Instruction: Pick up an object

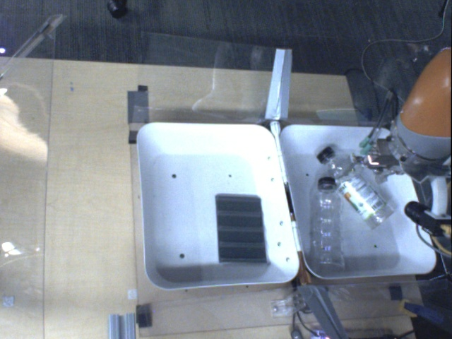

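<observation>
Two clear plastic bottles with black caps lie in the right bin [417, 256]. One bottle [328, 228] lies lengthwise near the bin's left wall. The other bottle [361, 199], with a green and white label, lies slantwise, its cap pointing to the far left. My gripper [374, 159] hangs at the far right of this bin, just above and behind the labelled bottle's middle, below the orange band [429, 97] of the arm. Whether it touches the bottle cannot be told. A black ribbed block [240, 227] lies flat in the left bin [176, 189].
A raised divider [286, 189] separates the two bins. A grey metal bar [279, 83] stands behind them. Black cables [424, 221] hang by the right bin's right wall. Wooden bench [70, 210] spreads to the left.
</observation>
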You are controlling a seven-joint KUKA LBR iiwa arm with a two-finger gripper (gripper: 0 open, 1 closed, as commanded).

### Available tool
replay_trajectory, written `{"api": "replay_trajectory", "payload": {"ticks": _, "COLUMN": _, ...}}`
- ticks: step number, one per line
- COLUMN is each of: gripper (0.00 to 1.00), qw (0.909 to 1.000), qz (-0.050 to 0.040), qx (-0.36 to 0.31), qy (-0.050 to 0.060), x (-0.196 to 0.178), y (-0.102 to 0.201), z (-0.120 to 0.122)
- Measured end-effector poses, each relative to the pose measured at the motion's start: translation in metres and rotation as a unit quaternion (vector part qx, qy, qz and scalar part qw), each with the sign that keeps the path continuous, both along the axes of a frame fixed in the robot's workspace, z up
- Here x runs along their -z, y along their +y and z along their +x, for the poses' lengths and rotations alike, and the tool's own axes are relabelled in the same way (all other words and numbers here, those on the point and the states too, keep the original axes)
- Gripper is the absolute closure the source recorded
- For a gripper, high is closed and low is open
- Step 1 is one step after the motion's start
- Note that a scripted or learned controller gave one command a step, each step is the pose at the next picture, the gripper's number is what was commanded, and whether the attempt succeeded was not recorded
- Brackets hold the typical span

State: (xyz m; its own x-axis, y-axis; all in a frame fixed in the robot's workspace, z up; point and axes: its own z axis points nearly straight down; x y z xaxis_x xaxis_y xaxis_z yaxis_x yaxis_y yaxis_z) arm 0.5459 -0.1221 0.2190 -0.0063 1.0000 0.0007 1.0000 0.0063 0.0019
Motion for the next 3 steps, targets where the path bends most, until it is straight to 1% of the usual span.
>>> {"api": "replay_trajectory", "payload": {"ticks": 1, "gripper": 0.0, "qw": 0.9996, "qz": -0.001, "qx": -0.025, "qy": -0.013, "x": 0.094, "y": -0.022, "z": 0.035}}
{"api": "replay_trajectory", "payload": {"ticks": 2, "gripper": 0.0, "qw": 0.9988, "qz": -0.0029, "qx": -0.047, "qy": -0.009, "x": 0.126, "y": -0.04, "z": 0.048}}
{"api": "replay_trajectory", "payload": {"ticks": 3, "gripper": 1.0, "qw": 0.9988, "qz": -0.002, "qx": -0.048, "qy": -0.01, "x": 0.114, "y": -0.039, "z": 0.049}}
